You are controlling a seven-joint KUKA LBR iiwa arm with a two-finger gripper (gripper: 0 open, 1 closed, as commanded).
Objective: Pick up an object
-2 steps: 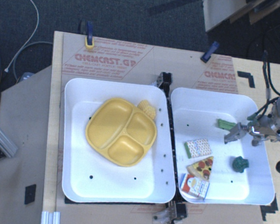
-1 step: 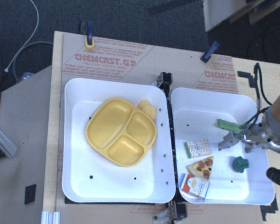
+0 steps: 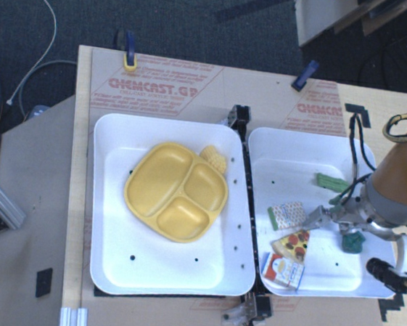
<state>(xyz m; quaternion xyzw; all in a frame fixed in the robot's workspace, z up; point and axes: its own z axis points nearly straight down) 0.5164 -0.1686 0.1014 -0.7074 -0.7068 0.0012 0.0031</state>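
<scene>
- Checkered packet (image 3: 286, 214) is the thing you would most likely go for, because it lies closest to the gripper (image 3: 327, 215).
- You find it in the right bin (image 3: 285, 150), near the middle, lying flat on the white floor.
- The packet lies just to the left of the gripper's tip as the camera sees it. They look very close, maybe touching, but you cannot be sure.
- You cannot tell if the gripper is open or shut. It is small and grey here, and nothing can be seen held in it.
- The packet's long side seems to run left to right, with the right end tipped a little toward the back of the bin. That right end points at the gripper.
- So the gripper comes at the packet end-on. You may need to move it left over the packet and turn it so it squeezes across the short way.
- A toy pizza slice (image 3: 293, 244) sits just in front of the packet, and a small picture card (image 3: 282, 271) sits in front of that, at the bin's near edge.
- A green piece (image 3: 330, 182) lies further back, and a dark green lump (image 3: 353, 243) sits on the gripper's other side.
- The left bin (image 3: 106, 184) has a yellow plate (image 3: 176, 191) in it, well apart from the arm (image 3: 402, 181).
- The packet is thin and flat, so it could slip out.
</scene>
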